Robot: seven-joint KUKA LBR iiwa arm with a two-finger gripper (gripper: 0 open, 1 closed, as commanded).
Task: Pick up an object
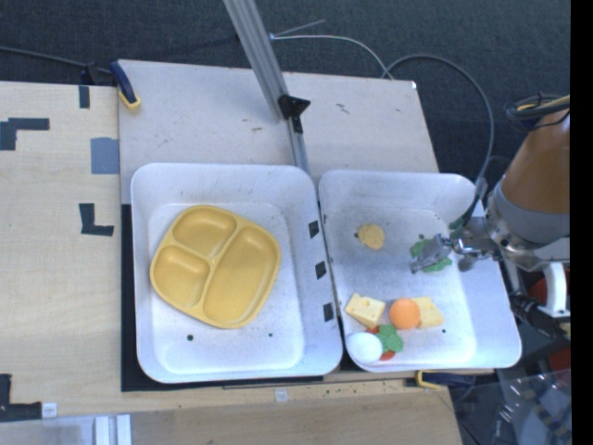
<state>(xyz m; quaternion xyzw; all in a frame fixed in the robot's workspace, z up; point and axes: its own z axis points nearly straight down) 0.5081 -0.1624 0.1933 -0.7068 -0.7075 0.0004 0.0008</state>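
The likeliest target is the small green leafy toy piece (428,251), which lies on the floor of the right white bin (482,336) near that bin's right wall, about midway between its far and near edges. The gripper (443,252) is down at that spot, its dark tips touching or overlapping the green piece, but the view is too small and blurred there to tell how wide the fingers stand or whether they are clenched on the piece or merely beside it. The piece appears to rest on the bin floor, so by my judgement the pick is not done: the arm has reached an object, and closing, gripping and lifting are left. Elsewhere in the same bin, a round tan biscuit-like piece (372,237) lies toward the far left part, well apart from the gripper. Along the near edge sit 2 yellow cheese-like blocks (365,310), an orange ball (405,314) between them, and a white egg (364,347) just beside a small red and green piece (390,341). The left white bin (148,341) holds a yellow divided plastic plate (215,265) with 3 compartments.
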